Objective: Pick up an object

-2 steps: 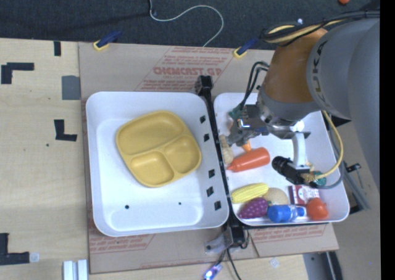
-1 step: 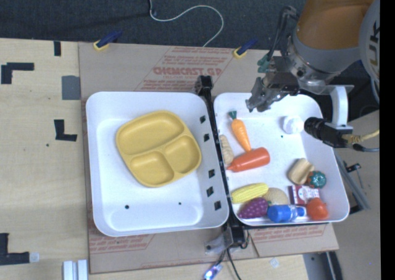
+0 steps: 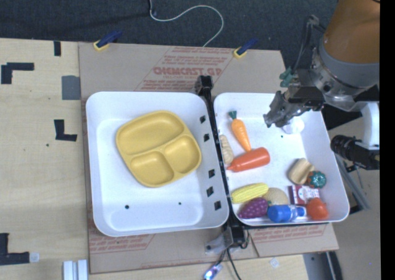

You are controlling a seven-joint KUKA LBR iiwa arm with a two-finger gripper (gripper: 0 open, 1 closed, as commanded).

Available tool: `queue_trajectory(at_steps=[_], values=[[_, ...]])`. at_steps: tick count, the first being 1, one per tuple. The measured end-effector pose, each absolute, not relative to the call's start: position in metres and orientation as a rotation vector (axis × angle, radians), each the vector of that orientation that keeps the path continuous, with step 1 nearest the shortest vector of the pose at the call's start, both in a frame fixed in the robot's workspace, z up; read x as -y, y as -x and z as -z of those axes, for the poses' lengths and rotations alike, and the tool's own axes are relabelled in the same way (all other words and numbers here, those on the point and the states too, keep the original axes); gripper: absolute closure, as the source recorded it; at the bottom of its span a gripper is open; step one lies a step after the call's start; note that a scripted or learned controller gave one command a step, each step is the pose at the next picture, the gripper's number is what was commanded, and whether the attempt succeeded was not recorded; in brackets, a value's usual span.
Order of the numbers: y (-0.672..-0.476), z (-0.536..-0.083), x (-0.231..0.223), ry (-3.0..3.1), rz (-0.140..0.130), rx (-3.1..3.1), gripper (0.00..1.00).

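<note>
Gripper [image 3: 278,116] hung over right bin [image 3: 321,126], upper part; finger state cannot be told. Nothing seen held. Carrot [image 3: 240,134] just left of it, red pepper [image 3: 250,159] below-left; both lie apart from crowded lower pile, judged easiest picks.

A robotics lab: two white bins [image 3: 99,149] sit on clamped cardboard [image 3: 179,69] atop a bench, the grey-and-orange arm [image 3: 355,32] above their right side.
</note>
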State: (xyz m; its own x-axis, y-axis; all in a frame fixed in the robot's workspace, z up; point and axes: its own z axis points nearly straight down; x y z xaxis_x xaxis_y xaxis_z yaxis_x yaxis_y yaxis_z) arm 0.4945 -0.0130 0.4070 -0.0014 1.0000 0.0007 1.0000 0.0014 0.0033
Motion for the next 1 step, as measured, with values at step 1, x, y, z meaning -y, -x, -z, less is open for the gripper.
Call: queue_trajectory(at_steps=[1], values=[[-0.5,-0.4907,-0.0639,-2.207,-0.012,-2.229,1.0]])
